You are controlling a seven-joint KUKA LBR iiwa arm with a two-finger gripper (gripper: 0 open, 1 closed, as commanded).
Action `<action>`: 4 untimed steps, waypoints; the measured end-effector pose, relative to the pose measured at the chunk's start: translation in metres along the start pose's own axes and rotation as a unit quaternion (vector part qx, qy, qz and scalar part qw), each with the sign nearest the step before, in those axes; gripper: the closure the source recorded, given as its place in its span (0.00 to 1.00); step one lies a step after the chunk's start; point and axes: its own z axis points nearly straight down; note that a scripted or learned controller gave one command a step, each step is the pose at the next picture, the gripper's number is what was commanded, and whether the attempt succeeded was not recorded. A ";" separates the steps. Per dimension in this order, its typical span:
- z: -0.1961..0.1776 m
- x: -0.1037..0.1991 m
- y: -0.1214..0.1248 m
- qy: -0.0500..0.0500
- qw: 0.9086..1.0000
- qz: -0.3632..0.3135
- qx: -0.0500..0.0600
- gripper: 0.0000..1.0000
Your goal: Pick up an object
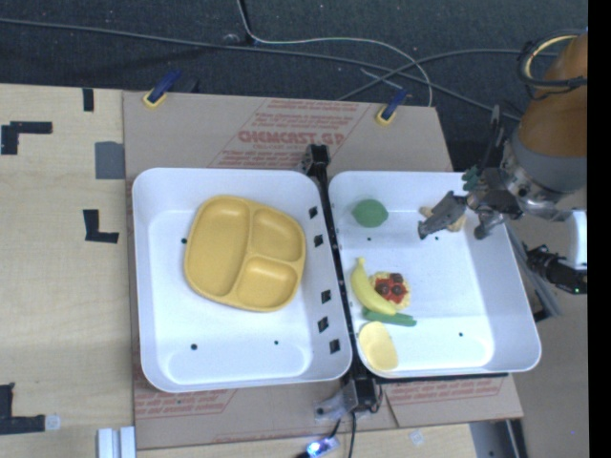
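Observation:
The right bin (pixel 496 346) holds a green ball (pixel 369 213) at its back left. Near its left wall lie a yellow banana (pixel 368 294), a small red-and-yellow toy (pixel 391 287) beside it, a green piece (pixel 399 320) under them and a pale yellow disc (pixel 378 345) at the front. My gripper (pixel 460 219) hangs over the bin's back right part, well right of the green ball. Its fingers (pixel 439 218) are spread apart with nothing between them.
The left bin (pixel 162 351) contains a yellow divided plate (pixel 244 253). Both bins rest on a cardboard sheet (pixel 286 127) with clips at its back edge. Cables run across the dark floor behind. The arm's grey body stands at the right edge.

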 end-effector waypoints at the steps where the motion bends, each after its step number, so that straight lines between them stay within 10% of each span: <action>1: -0.006 0.000 0.002 -0.001 1.000 -0.002 -0.006 0.00; 4: 0.140 0.016 -0.013 0.000 1.000 -0.002 -0.003 0.00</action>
